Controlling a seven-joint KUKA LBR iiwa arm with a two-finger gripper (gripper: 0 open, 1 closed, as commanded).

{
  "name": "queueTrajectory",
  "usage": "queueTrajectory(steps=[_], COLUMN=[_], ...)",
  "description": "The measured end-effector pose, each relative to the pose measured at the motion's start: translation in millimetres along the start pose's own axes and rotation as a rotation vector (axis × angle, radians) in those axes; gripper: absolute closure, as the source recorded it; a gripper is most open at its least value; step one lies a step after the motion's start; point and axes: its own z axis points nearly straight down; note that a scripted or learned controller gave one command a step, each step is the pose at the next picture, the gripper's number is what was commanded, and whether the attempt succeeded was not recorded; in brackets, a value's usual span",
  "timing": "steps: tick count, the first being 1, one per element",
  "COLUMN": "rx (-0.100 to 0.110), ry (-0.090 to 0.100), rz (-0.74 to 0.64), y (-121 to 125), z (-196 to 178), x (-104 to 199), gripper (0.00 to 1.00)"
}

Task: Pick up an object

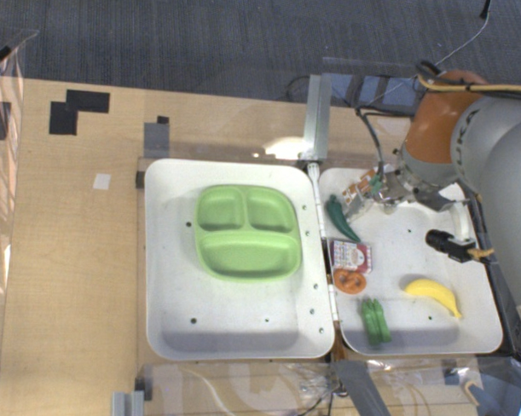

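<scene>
My gripper (pixel 366 189) hangs over the far left part of the right bin (pixel 486 339), below the orange band of the arm. Just to its lower left a dark green pepper-like vegetable (pixel 339 218) lies along the bin's left wall. A pink and white packet (pixel 351 255) lies nearer the front, with a round orange-red fruit (pixel 350 283) right below it. A light green pod-like vegetable (pixel 375 321) rests near the front wall. The yellow banana (pixel 433 294) lies at the front right. I see nothing between the gripper's tips.
The left bin (pixel 167 327) holds a green divided plate (pixel 246 231) in its middle. A black part (pixel 449 244) juts in over the right bin's right side. A metal post (pixel 317 120) stands at the back between the bins.
</scene>
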Motion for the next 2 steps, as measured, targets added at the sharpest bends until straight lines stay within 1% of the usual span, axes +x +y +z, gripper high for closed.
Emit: queueTrajectory(steps=[1,2], rx=[0.0,-0.004], ry=[0.0,0.004], rz=[0.0,-0.051], y=[0.0,-0.3], z=[0.1,0.6], x=[-0.1,-5.1], gripper=[0.0,0.0])
